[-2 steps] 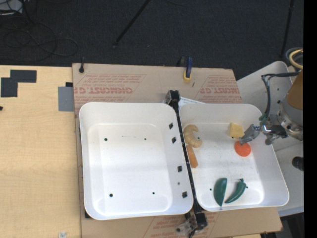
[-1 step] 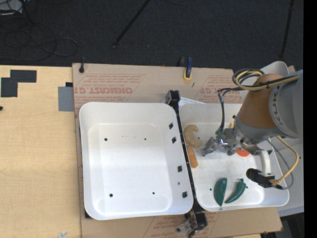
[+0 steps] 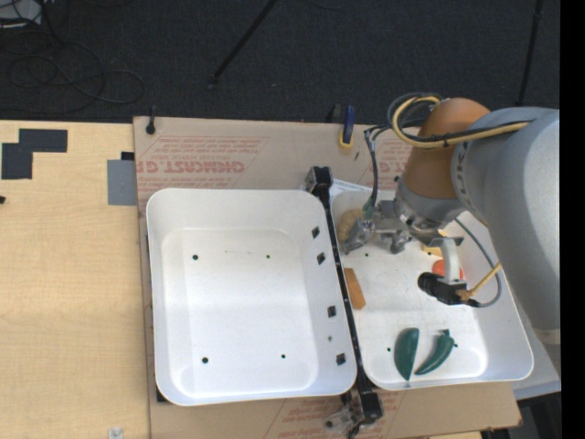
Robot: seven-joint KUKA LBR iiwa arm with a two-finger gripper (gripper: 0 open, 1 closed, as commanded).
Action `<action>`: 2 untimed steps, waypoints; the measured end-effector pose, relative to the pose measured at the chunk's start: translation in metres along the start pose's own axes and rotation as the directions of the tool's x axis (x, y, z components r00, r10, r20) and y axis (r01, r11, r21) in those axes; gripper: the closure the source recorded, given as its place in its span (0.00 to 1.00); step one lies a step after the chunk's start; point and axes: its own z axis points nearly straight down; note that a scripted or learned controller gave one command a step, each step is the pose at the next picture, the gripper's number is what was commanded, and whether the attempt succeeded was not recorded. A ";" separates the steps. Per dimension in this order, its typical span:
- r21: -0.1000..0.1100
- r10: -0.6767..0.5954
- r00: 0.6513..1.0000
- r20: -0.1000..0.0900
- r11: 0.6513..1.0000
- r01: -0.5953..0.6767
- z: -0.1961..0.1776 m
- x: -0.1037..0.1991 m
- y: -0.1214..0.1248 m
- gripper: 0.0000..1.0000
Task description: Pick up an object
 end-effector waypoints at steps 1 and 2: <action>0.008 0.007 1.000 0.001 1.000 -0.007 0.000 -0.027 -0.037 0.00; 0.001 0.003 1.000 0.001 1.000 -0.003 0.000 -0.021 0.009 0.00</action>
